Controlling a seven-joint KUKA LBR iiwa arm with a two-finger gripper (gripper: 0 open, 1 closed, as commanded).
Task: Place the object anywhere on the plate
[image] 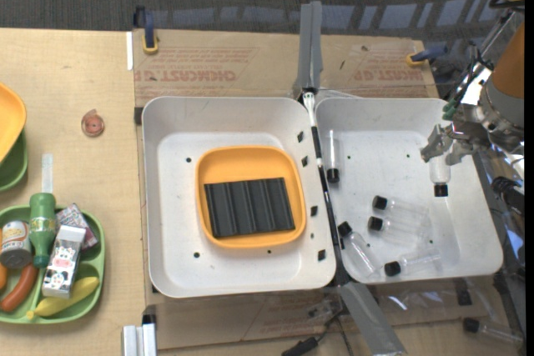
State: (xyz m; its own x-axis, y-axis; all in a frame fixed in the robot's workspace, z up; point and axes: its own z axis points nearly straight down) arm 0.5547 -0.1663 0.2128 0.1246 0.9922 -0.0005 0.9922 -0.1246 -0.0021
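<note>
The claw (440,154) is clamped on a clear vial (440,176), over the right bin (476,263), bound for the left orange plate (250,160).

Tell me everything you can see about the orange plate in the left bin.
The orange plate is a rounded square that looks like plastic, with a raised rim. It lies flat near the middle of the left bin, resting on the bin's floor. A dark grey ribbed rectangular slab lies on its nearer part. The claw is apart from it.
</note>
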